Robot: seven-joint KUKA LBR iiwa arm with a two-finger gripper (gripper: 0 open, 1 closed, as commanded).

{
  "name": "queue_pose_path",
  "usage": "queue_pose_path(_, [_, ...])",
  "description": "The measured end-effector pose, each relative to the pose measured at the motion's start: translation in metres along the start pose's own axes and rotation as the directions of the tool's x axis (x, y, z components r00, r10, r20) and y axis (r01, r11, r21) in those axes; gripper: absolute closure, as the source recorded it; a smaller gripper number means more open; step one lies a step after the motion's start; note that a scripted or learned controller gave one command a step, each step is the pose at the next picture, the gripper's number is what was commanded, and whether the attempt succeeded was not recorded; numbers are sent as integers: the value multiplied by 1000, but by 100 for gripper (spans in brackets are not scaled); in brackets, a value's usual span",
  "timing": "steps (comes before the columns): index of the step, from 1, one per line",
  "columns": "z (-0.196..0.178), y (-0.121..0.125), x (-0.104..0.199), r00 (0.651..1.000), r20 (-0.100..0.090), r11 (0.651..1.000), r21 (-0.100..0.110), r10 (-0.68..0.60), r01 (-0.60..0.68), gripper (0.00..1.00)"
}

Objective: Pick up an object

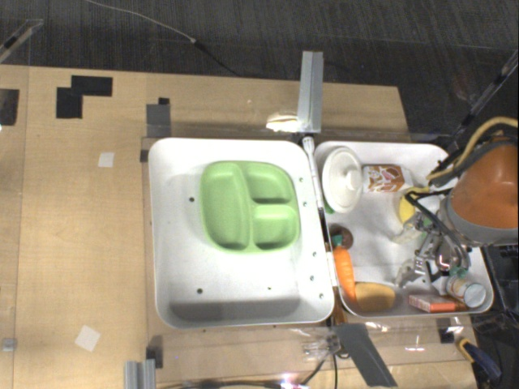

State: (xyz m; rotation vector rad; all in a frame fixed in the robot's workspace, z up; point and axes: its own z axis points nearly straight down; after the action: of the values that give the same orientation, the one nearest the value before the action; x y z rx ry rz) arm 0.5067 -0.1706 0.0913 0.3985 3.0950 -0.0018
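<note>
Right bin (381,221) crowded: carrot (345,271), white cup (341,178), can (469,290); jaws (422,267) state unclear.

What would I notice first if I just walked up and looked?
Probably the big green divided plate, lying alone in the middle of the left bin. Next, the arm's orange band at the right, above the cluttered right bin, where an orange carrot lies along the left wall and a white cup sits near the back.
</note>
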Motion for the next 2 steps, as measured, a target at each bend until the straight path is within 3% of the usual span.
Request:
queue_pose_path(1, [1,49,-37,998,0,998,-2,58,-58,0])
queue_pose_path(2, [5,44,-124,998,-53,999,0,-45,45,0])
